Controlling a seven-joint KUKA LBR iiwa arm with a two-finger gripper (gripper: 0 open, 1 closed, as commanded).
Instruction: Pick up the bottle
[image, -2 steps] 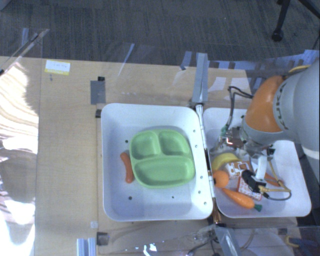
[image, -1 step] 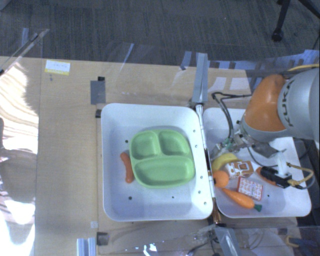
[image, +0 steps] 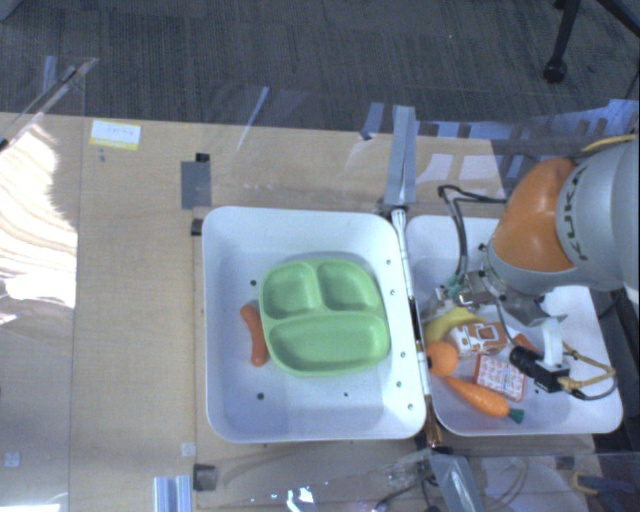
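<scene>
My pincer (image: 503, 325) hangs just right of the banana (image: 450, 322); whether it is open or closed, I cannot tell. The bottle (image: 482, 338) is, I think, the small white, brown-labelled thing touching the banana's right side. It is probably light, smooth plastic, so I would grip across its body.

This is a robotics lab: my grey-and-orange industrial arm (image: 560, 220) reaches over a wooden table (image: 120, 330) bearing two shallow white bins (image: 215, 330), grey carpet (image: 250, 50) beyond.
</scene>
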